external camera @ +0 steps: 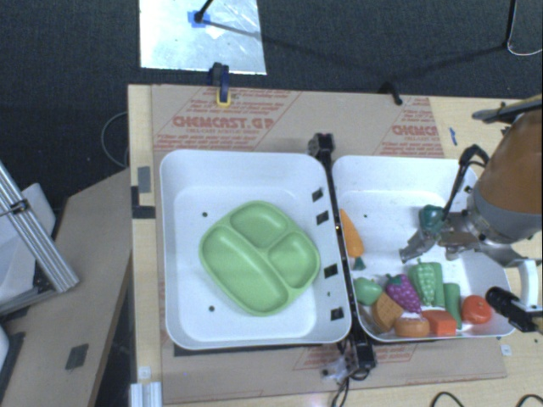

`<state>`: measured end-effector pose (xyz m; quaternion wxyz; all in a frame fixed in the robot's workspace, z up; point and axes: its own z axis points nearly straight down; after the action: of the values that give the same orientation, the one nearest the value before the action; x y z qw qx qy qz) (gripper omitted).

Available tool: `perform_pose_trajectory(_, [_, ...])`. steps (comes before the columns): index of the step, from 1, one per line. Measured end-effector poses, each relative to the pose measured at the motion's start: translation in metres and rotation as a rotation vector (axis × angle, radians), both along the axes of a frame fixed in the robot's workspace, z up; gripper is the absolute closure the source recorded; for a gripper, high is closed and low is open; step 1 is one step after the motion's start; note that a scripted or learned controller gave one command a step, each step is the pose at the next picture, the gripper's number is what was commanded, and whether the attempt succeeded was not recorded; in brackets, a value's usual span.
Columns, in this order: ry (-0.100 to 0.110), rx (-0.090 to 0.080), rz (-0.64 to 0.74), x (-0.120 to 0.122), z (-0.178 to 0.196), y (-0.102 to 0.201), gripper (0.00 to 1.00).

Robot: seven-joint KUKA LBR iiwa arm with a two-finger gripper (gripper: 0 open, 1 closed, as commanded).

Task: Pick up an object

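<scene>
At the near edge of the right bin (pixel 386 195), a row of toy food lies close together. From left to right there is a green round piece (pixel 367 291), a brown piece (pixel 386 311), a purple bunch of grapes (pixel 404 292), a bread-like piece with a white top (pixel 412 325), an orange-red block (pixel 441 321), a green ridged vegetable (pixel 427 281), a small dark green piece (pixel 451 298) and a red tomato (pixel 478 309). Several of them touch each other. At about 10 o'clock from this heap, an orange carrot (pixel 351 236) lies alone along the left wall of the same bin.

The gripper (pixel 421 246) is just above the heap, at about 12 o'clock from the green ridged vegetable. Its metal tips point toward 8 o'clock, down at the bin floor. No object is seen between the jaws; how far they are open, one cannot tell from this view. A teal part (pixel 431 217) sits behind the tips, and the arm (pixel 513 181) with its orange band goes off toward 3 o'clock.

In the left bin (pixel 212 181), a light green plate with three compartments (pixel 260 257) lies flat near the middle, tilted a little in its turn.

Both bins stand side by side on the counter (pixel 288 117), which is covered with a brown printed sheet. At 12 o'clock, beyond the counter, a shiny silver sheet (pixel 201 24) lies on the dark floor.
</scene>
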<state>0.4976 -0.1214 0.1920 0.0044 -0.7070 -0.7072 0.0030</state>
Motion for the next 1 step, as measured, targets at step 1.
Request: perform_pose_trajectory(1, [-0.012, -0.002, 0.003, 0.0029, 0.0053, 0.0001, 0.00])
